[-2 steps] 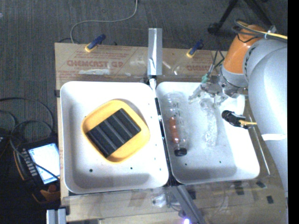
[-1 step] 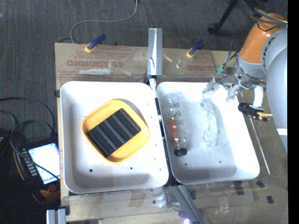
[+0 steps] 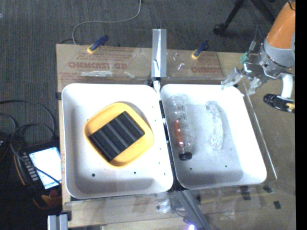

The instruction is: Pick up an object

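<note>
A yellow block with a black ribbed top (image 3: 119,133) lies tilted in the left bin (image 3: 76,176). In the right bin (image 3: 249,171), a clear plastic bottle with a dark cap (image 3: 180,126) lies lengthwise along the left wall. A clear, crumpled plastic piece (image 3: 215,124) lies to the right of the bottle. My gripper (image 3: 241,82) hangs over the right bin's far right corner, above and apart from all three objects. Its fingers are spread open with nothing between them.
Two blue-and-yellow clamps (image 3: 97,43) (image 3: 200,49) hold the brown board behind the bins. A metal post (image 3: 159,51) stands at the back between the bins. A tablet (image 3: 44,165) and cables lie on the floor to the left.
</note>
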`<state>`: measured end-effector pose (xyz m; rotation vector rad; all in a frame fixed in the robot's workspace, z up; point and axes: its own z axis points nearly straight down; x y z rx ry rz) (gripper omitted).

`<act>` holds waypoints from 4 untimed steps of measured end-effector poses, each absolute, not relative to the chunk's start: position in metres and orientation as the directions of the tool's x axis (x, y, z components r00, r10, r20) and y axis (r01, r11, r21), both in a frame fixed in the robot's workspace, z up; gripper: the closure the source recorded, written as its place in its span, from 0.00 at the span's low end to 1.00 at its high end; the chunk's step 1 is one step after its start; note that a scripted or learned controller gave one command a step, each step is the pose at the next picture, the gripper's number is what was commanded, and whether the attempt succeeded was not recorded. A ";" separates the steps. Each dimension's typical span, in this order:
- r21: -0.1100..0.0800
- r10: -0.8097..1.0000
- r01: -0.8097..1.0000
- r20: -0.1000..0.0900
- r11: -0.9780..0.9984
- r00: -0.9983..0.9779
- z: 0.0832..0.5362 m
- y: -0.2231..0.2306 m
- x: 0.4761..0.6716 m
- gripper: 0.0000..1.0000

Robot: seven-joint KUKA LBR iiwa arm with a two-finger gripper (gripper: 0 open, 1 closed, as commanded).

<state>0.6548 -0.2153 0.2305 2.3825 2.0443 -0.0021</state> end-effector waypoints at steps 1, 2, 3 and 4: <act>-0.003 0.988 0.988 0.000 -0.154 0.154 0.159 -0.134 0.618 0.00; -0.001 0.997 0.997 -0.003 -0.079 0.079 0.171 -0.211 0.627 0.00; 0.000 1.000 1.000 -0.001 -0.007 0.007 0.239 -0.196 0.580 0.00; 0.001 1.000 1.000 -0.001 -0.014 0.014 0.261 -0.219 0.567 0.00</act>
